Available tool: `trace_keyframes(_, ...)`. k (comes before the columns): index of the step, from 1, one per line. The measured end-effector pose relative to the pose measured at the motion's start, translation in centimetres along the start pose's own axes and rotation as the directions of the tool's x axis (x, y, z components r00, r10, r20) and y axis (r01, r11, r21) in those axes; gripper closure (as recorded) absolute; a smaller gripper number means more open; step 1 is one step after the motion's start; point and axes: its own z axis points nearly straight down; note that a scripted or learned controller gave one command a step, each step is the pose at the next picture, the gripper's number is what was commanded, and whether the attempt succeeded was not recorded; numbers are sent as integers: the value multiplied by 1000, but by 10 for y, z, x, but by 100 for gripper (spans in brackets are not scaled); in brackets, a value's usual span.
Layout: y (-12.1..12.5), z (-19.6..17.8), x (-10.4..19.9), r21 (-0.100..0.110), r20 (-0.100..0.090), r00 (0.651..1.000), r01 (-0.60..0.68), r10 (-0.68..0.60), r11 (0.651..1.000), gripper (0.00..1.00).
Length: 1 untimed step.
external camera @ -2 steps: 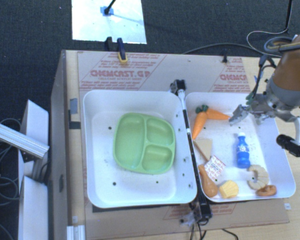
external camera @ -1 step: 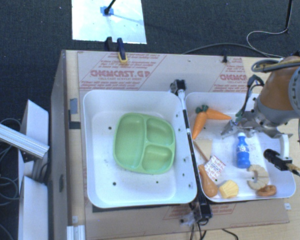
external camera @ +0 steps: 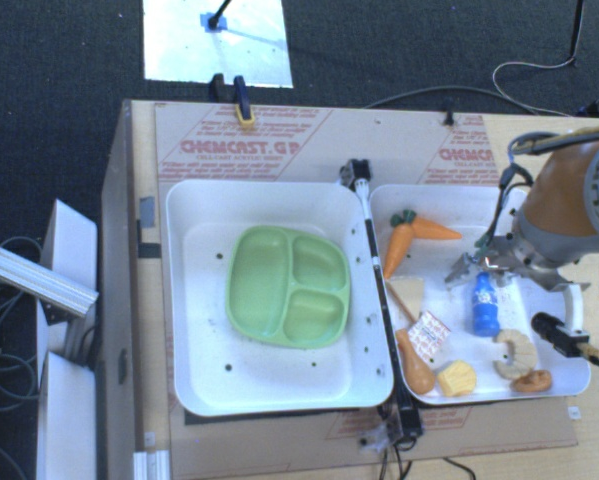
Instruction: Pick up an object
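The right bin [external camera: 577, 380] holds a blue bottle [external camera: 485, 308] standing near its middle. Two orange carrots [external camera: 434, 230] lie at its far left. A pale cheese wedge [external camera: 409, 293], a red-and-white packet [external camera: 431, 333], a long orange piece [external camera: 415, 362] and a yellow block [external camera: 457, 377] sit toward the near left. A beige ring [external camera: 515, 351] and a brown bit [external camera: 531, 379] lie near right. My gripper [external camera: 483, 266] hangs low just over the bottle's cap, fingers spread open with nothing between them.
The left bin [external camera: 194, 298] carries a green divided plate [external camera: 287, 286]. A ridge [external camera: 376, 288] separates the two bins. The grey arm with its orange band [external camera: 564, 203] comes in over the right bin's far right corner. Cables run along the bench's back.
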Motion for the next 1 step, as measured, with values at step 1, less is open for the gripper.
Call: trace_keyframes(1,-27,0,5,0,0,1000,0,0,1000,0)
